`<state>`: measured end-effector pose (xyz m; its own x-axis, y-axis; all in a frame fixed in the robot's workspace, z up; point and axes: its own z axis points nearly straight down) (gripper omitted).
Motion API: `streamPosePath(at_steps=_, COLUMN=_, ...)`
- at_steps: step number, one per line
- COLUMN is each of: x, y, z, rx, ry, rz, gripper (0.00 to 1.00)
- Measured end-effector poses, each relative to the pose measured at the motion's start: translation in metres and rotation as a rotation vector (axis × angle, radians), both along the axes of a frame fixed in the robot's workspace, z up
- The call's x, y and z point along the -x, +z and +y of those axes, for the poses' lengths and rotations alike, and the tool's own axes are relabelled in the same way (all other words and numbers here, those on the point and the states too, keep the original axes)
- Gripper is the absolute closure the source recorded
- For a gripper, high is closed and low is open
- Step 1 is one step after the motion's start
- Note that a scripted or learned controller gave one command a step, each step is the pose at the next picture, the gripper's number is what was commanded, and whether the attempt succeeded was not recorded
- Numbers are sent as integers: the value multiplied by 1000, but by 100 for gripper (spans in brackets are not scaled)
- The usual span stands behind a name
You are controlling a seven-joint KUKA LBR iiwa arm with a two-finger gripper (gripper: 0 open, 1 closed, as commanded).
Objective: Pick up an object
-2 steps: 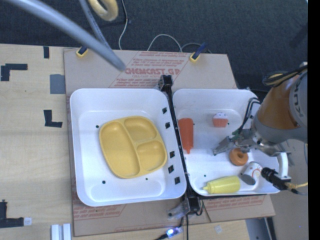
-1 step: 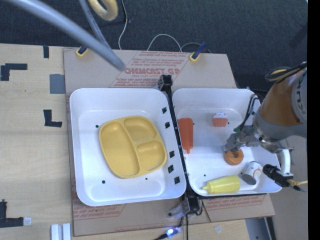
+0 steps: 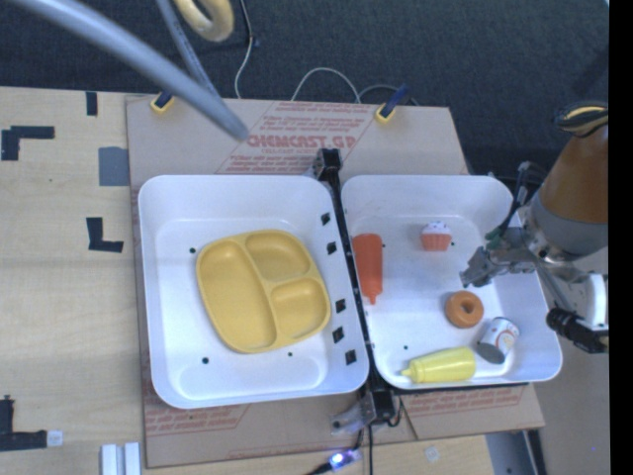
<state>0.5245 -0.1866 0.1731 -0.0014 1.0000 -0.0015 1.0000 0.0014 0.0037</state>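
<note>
- Arm (image 3: 579, 191): enters from the right, over the right bin's (image 3: 396, 191) right edge.
- Gripper (image 3: 482, 270): low over the right bin, just above and beside the donut (image 3: 463, 309); whether it is open or closed cannot be told, and nothing is seen in its grasp.
- Right bin contents: orange carrot (image 3: 369, 265) by the left wall, cupcake (image 3: 435, 236) near the back, donut at centre-right, yellow bottle (image 3: 440, 366) along the front wall, small can (image 3: 497, 339) beside the bottle.
- Left bin (image 3: 163, 265): holds a yellow divided plate (image 3: 262, 290).
</note>
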Motion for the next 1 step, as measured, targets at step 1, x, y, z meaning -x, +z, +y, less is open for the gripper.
streamPosePath(at_steps=1, x=-2, y=61, z=-7, rx=1, ry=0, rz=-1, gripper=100)
